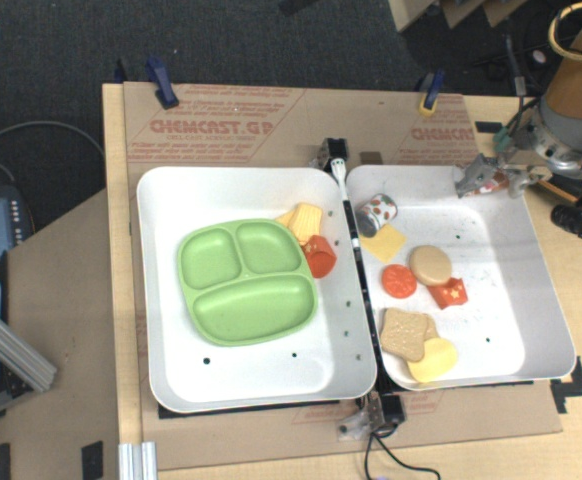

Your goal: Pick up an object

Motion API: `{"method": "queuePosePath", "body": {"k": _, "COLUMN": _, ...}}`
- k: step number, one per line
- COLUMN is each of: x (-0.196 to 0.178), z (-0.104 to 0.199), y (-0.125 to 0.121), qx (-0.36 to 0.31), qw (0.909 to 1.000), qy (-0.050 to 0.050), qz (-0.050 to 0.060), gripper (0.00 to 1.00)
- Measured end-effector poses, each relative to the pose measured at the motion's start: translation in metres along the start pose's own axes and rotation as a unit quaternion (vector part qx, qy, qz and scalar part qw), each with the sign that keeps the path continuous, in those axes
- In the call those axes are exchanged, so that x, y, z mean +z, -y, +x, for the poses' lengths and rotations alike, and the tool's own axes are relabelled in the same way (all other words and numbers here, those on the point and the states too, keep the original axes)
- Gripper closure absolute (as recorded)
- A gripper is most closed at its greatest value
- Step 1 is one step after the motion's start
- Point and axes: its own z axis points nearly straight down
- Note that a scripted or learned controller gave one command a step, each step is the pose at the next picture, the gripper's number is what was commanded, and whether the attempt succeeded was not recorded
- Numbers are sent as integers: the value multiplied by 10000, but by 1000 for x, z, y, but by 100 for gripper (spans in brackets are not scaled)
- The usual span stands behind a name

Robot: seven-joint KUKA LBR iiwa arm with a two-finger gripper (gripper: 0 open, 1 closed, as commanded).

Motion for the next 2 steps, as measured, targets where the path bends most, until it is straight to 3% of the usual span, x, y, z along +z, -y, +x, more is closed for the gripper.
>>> {"method": "queuePosePath", "body": {"k": 1, "x": 59, "z": 48, "y": 119, "qx": 31, "qw": 10000, "qy": -14, "qz": 29, "gripper": 0}}
{"method": "queuePosePath", "body": {"k": 2, "x": 54, "z": 54, "y": 14, "qx": -7, "qw": 10000, "qy": 12, "qz": 91, "gripper": 0}}
